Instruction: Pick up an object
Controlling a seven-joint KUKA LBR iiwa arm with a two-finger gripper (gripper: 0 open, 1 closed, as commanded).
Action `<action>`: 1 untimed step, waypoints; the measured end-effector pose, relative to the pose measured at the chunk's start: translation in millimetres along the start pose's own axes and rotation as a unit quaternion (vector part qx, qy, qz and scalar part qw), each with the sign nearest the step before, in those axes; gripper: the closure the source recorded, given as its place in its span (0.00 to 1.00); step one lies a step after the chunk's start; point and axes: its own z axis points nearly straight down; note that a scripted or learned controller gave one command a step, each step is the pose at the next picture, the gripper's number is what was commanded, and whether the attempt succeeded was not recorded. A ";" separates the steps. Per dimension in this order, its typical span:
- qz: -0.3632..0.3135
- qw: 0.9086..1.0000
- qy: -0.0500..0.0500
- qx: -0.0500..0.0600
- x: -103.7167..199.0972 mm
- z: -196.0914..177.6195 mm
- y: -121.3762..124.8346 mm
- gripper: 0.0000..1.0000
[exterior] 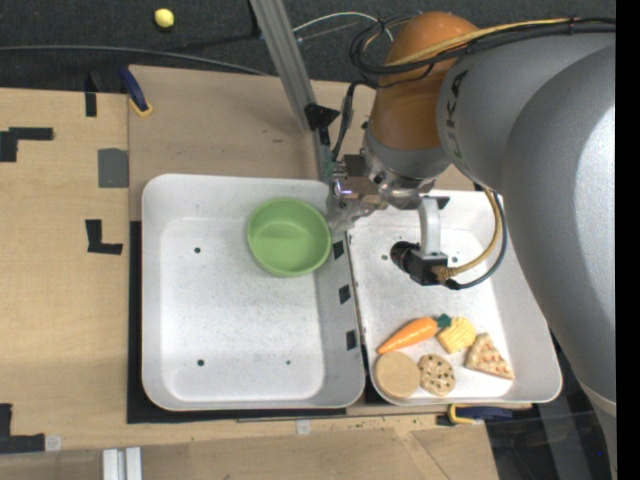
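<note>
Camera view: gripper (352,200) hangs over the bins' shared rim, its spread unclear; bowl (289,236) just left, so descending could strike rim.

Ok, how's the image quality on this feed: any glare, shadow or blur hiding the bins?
Camera view: even lighting, no harsh glare on the white bins; the green bowl and toy food read sharp; soft shadow under the arm, whose close grey bulk looks slightly soft and covers the right bin's far corner; the hand is small and cluttered.
</note>
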 end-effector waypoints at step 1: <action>-0.002 1.000 0.001 0.000 47.6 1.7 0.5 1.00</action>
